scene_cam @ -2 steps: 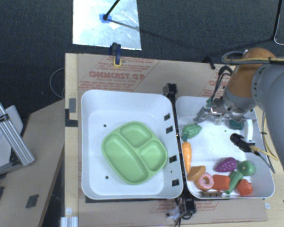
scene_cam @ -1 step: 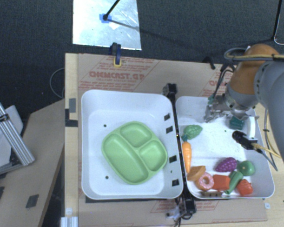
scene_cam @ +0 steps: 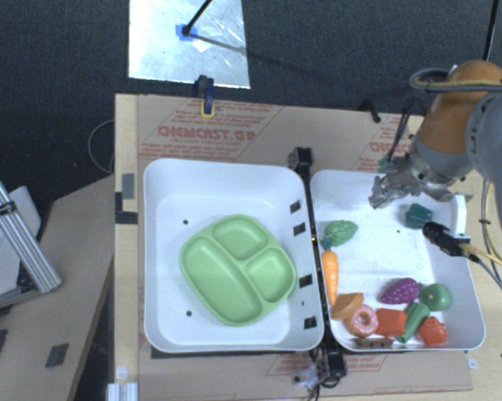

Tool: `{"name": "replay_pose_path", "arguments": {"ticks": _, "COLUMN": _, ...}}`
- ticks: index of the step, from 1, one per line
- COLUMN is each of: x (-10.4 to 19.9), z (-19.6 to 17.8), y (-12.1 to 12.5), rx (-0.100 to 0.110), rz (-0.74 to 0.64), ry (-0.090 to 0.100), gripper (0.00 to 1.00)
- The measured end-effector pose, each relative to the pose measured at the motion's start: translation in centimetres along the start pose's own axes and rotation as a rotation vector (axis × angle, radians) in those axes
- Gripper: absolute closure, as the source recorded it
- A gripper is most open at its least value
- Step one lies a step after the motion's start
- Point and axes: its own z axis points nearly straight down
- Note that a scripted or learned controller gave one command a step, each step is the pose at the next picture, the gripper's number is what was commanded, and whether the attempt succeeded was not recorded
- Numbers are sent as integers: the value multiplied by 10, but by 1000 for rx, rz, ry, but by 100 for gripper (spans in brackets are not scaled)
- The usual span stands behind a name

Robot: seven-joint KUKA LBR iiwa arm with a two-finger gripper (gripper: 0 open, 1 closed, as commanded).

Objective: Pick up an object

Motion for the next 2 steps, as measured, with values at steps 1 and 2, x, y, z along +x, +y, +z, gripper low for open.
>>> {"name": "replay_pose_path", "arguments": {"ticks": 1, "x": 2, "z": -64, "y": -2, "rx": -4, "rz": -3, "ry": -1, "gripper": 100}}
{"name": "replay_pose_path", "arguments": {"ticks": 2, "x": 2, "z": -81, "y": -1, "rx": 1, "rz": -3, "ry": 0, "gripper": 100}}
